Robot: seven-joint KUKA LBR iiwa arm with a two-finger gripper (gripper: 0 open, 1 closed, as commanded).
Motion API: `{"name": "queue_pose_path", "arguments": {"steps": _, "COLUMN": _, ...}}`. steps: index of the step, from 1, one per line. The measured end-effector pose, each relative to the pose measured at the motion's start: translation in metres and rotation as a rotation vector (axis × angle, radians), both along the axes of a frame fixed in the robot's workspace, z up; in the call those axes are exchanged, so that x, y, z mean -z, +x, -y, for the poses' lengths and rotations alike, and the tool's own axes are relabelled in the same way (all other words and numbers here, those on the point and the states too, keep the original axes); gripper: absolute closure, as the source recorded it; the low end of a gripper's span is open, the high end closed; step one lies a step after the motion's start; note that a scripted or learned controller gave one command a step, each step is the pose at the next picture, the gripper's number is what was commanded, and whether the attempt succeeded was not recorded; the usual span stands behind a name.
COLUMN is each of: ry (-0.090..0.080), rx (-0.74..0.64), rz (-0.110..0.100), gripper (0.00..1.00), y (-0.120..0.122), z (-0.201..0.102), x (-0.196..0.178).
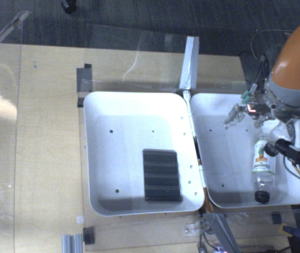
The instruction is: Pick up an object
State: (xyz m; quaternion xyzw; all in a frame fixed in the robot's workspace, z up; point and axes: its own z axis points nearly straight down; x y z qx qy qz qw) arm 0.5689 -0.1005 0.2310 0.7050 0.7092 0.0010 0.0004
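On the wooden counter [45,157] stand two shallow white bins side by side. The left bin [102,141] holds a black ribbed block [161,175], which lies flat near the front edge of this bin, a little toward its right wall. The right bin [213,157] holds a clear plastic bottle [262,170] with a white and green label. The bottle lies on the bin floor close to the right wall, and its dark cap [262,197] points to the front corner of the bin.

The arm [296,62], grey with an orange band, comes in from the right side of the counter and hangs over the back right part of the right bin. The claw [268,121] is above the upper end of the bottle, just behind it. Wrist parts and cables cover it, so I cannot tell whether the claw is released or clenched, and nothing is seen inside it.
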Motion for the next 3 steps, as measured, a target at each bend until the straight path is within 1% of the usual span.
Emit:
{"name": "queue_pose_path", "arguments": {"steps": 1, "ry": -0.001, "rx": -0.036, "rz": 0.000, "gripper": 0.00, "y": -0.007, "z": 0.067, "x": 0.046}}
{"name": "queue_pose_path", "arguments": {"steps": 2, "ry": -0.002, "rx": -0.176, "rz": 0.005, "gripper": 0.00, "y": -0.010, "z": 0.083, "x": 0.105}}
{"name": "queue_pose_path", "arguments": {"steps": 3, "ry": -0.004, "rx": -0.273, "rz": 0.010, "gripper": 0.00, "y": 0.042, "z": 0.041, "x": 0.142}}
